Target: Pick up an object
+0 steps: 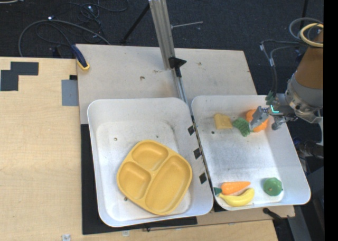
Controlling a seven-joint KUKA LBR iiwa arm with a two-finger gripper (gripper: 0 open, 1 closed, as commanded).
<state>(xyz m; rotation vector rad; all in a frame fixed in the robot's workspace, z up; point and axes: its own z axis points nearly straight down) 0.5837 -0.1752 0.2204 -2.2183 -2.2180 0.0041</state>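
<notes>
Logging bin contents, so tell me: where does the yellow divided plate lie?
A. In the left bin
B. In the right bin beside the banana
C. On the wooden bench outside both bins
A: the yellow divided plate lies flat inside the left bin, alone there.

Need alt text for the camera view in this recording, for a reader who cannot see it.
The gripper sits low over the right bin, at an orange item and a green item near its far edge. A yellow block, carrot, banana and green round item also lie there; the left bin holds a yellow divided plate.
</notes>
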